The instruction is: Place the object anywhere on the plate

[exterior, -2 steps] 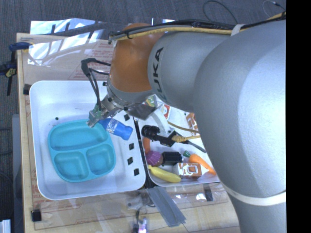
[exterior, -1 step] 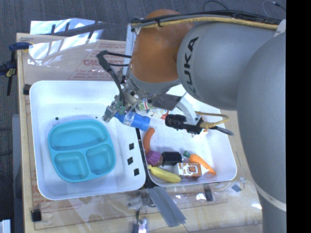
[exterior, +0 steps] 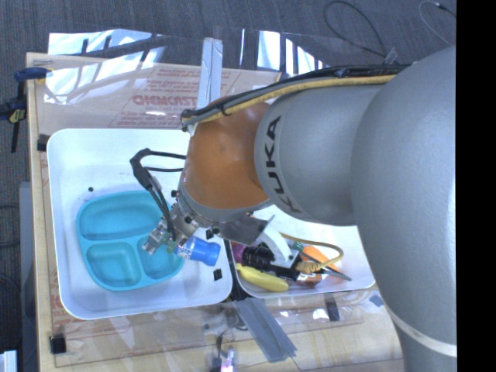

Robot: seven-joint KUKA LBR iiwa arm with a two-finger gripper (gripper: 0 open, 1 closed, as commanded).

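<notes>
The grey arm [exterior: 349, 130] with its orange band reaches over the left white bin [exterior: 62, 177], where the blue divided plate [exterior: 116, 239] lies toward the left edge. The gripper [exterior: 161, 241] hangs over the plate's right rim, its state impossible to tell. A blue cylinder [exterior: 203, 252] sits just beside it, off the plate's right edge.

Bright daylight, glare on plastic sheet [exterior: 116, 49] (top)

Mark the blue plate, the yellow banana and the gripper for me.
blue plate [exterior: 116, 219]: camera view, upper compartment floor.
yellow banana [exterior: 263, 279]: camera view, middle of its body.
gripper [exterior: 159, 242]: camera view, between its fingertips.
</notes>
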